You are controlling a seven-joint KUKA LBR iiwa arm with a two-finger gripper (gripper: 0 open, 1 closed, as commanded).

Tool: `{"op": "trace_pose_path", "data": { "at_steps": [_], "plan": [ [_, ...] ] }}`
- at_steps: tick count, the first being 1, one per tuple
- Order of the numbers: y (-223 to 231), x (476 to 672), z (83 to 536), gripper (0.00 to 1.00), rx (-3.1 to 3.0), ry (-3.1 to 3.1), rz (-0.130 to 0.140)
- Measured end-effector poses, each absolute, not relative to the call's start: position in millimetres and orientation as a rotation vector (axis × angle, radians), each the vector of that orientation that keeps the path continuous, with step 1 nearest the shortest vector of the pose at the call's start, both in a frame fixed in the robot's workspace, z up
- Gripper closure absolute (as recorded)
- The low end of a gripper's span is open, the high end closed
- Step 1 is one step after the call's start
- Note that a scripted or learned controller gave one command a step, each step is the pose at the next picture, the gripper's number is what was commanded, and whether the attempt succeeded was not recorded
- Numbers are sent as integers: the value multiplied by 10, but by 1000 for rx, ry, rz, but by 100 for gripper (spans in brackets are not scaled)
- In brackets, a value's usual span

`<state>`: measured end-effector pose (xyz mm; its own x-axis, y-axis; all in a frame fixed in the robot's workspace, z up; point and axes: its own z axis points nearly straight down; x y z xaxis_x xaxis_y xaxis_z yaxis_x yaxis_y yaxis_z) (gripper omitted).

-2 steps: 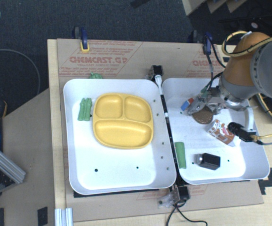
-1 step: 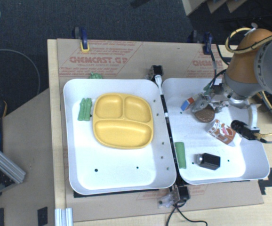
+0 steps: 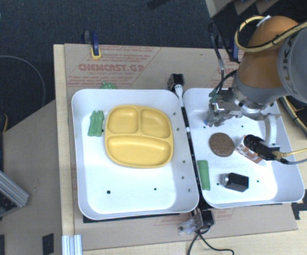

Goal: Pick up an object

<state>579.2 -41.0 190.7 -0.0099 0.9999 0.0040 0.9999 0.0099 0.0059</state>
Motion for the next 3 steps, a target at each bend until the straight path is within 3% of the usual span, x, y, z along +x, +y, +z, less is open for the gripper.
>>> {"op": "trace_pose_path", "data": {
  "at_steps": [1,2,3],
  "plan": [
    [367,5212,2362,100,2214,2234,4],
    [361,4975,3270,100,2215,2220,13],
    [806,4798,4437,100,2208,2224,23]
  ]
}}
